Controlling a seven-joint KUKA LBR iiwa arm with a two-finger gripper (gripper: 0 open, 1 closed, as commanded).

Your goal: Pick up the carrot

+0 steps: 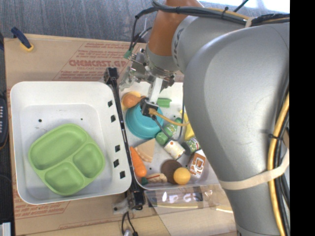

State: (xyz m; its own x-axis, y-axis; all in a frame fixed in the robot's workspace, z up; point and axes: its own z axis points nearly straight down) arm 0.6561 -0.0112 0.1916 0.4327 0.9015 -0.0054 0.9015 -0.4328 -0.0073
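The carrot (138, 162) lies in the right bin (162, 185), at the end nearer the camera, stretched along the wall shared with the left bin (59, 97). A slice of bread (146, 151) sits just beside it on the inner side, so the carrot is hemmed in, with the wall on one flank and the bread on the other.

The pincer (147, 75) hangs over the far end of the same bin, above a blue bowl (142, 124) and a round orange-brown thing (129, 100), and well apart from the carrot. I cannot tell how far open it is, because the wrist and its fittings cover it from this slanted view. I see nothing held in it. The arm (236, 107) bulks across the right side of the bin and hides part of the clutter there, which includes a can (197, 164), a small green bottle (167, 132) and a yellow ball (181, 176).

As I judge it, the pick has not really begun. The pincer has to travel toward the camera along the dividing wall, come down over the middle of the carrot and close across its narrow width. The tight spot is the likely trouble — the wall leaves little room on one side, and the bread could be nipped or dragged along on the other. A smooth, tapered carrot may also slide out of a grip placed too near either end.

The left bin holds a green divided plate (66, 159) and plays no part here. Both bins rest on the brown bench (59, 53).
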